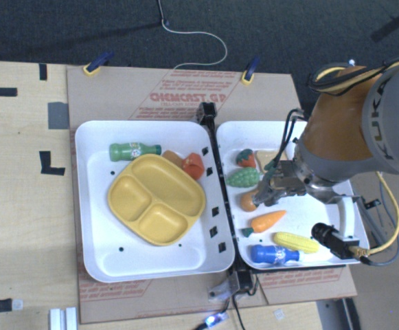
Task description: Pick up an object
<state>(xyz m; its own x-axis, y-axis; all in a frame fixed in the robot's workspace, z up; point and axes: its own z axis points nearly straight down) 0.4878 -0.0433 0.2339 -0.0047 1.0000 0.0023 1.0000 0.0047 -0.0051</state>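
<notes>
My gripper (263,196) hangs low over the middle of the right bin (336,270). It sits just right of a small orange item (246,201) and below a green bumpy vegetable (243,178). An orange carrot (268,220) lies just beneath it. Further toward the front are a yellow corn cob (297,241) and a blue bottle (273,255). A red and green piece (246,158) lies at the back of the bin. The gripper's body hides whatever is directly under it.
The left bin (93,246) holds a yellow divided plate (156,198), a green bottle (135,150) and a red-orange item (189,163) near the wall between the bins. The arm's grey and orange body (343,129) covers the right bin's far right side.
</notes>
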